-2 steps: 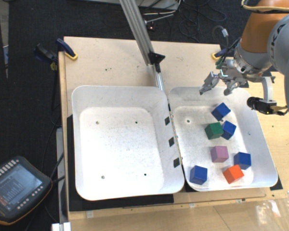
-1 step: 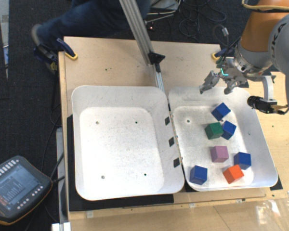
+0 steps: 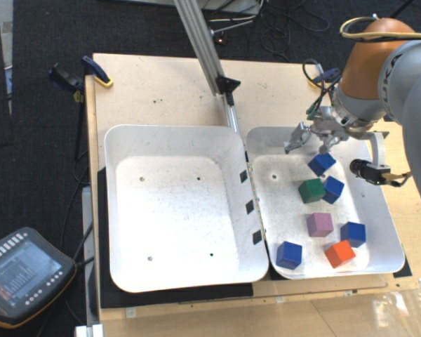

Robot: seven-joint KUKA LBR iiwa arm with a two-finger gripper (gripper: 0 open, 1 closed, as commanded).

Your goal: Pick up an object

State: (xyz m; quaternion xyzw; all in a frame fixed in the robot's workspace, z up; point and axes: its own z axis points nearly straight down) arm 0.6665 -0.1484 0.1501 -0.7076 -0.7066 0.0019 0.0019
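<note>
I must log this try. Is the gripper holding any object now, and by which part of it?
Nothing is held. The gripper hangs open above the right bin, with no block between its fingers; the nearest blue block lies just beside it.

You've got a tan bench (image 3: 168,90) carrying two shallow white bins touching side by side: left bin (image 3: 119,188), right bin (image 3: 266,146). Blue-and-yellow clamp (image 3: 96,71) grips its far-left corner. A clear tape patch (image 3: 396,307) sits front-right.
</note>
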